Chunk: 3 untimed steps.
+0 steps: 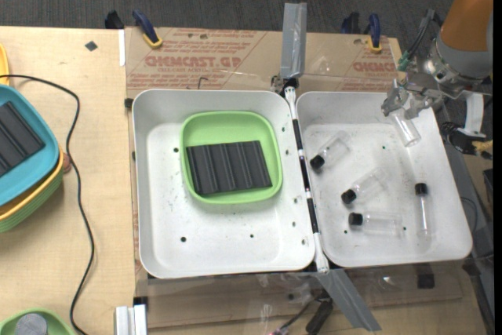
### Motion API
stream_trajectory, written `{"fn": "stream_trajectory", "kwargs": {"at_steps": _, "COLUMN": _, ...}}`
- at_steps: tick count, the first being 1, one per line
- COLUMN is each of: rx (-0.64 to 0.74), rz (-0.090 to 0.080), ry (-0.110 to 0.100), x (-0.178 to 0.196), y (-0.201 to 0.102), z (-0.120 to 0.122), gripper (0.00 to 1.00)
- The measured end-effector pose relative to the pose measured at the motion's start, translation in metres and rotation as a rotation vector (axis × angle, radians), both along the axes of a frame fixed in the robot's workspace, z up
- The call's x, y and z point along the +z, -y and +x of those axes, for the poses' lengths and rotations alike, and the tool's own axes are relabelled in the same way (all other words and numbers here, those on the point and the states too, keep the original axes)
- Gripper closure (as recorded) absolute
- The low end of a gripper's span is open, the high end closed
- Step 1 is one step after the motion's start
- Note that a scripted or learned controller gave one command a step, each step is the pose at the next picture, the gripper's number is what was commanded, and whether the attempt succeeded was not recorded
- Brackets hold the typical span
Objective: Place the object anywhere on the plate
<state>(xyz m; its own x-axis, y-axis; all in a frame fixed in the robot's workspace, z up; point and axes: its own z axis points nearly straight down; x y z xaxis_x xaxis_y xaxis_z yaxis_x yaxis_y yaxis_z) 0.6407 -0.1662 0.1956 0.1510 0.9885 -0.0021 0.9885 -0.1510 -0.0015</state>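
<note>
Pincer point(405, 107) sits over the far right corner of the right bin point(451, 243), at the end of the grey arm with the orange band. Released or clenched: cannot tell, too small and cluttered at the tip. One clear vial point(409, 130) lies tilted right under it, touching or nearly touching the tip. It's unclear whether the vial is gripped or just lying on the bin floor.

Left to right:
- Teal tray point(27, 149) sits at the left edge of the bench, with a black cable point(78, 192) running past it. Not part of the task.
- Left bin point(157, 208) has the green plate point(231, 120) in its far half. A black ridged mat point(229, 167) lies on the plate, with no vial on it.
- Right bin has four more clear vials with black caps. One point(329, 148) is near the divider, one point(362, 190) is mid-bin, one point(379, 224) is toward the near side, and one point(423, 209) lies along the right wall. All are lying down, apart from each other and well apart from the plate.

Progress: early. Judging by the layout, the arm is at the pick stage on the vial in the far corner. Nothing has been delivered. Left to do: secure the vial, lift it, carry it left across the divider, and set it down anywhere on the plate. The clear, round vial looks likely to slip.
</note>
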Motion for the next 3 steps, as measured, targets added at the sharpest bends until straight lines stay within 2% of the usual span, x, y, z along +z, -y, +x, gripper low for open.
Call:
{"fn": "stream_trajectory", "kwargs": {"at_steps": 1, "rx": 0.0, "rz": 0.0, "ry": 0.0, "x": 0.0, "y": 0.0, "z": 0.0, "gripper": 0.0}}
{"fn": "stream_trajectory", "kwargs": {"at_steps": 2, "rx": -0.276, "rz": -0.001, "ry": 0.001, "x": 0.078, "y": 0.028, "z": -0.014, "gripper": 0.0}}
{"fn": "stream_trajectory", "kwargs": {"at_steps": 3, "rx": -0.595, "rz": -0.001, "ry": 0.0, "x": 0.097, "y": 0.043, "z": -0.025, "gripper": 0.0}}
